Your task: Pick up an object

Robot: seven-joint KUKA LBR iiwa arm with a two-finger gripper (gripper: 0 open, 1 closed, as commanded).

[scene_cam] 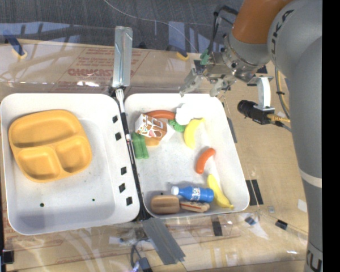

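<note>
The right bin [238, 169] holds several toy foods. At its back lie a white piece [184, 114], a yellow banana [191, 132], an orange-red sausage [159, 115] and a small printed carton [152, 128]. A red sausage [204, 160] rests mid-bin. Along the front are a blue bottle [194, 194], a second banana [219, 191] and a brown block [164, 204]. My gripper [205, 89] hangs above the bin's back rim, just behind the white piece. It is open and nothing sits between its fingers.
The left bin [62, 208] carries a yellow divided tray [50, 144]. A green piece [139, 147] lies against the divider between the bins. A metal bar [122, 55] stands behind that divider. A black fitting [254, 111] juts out right of the bin.
</note>
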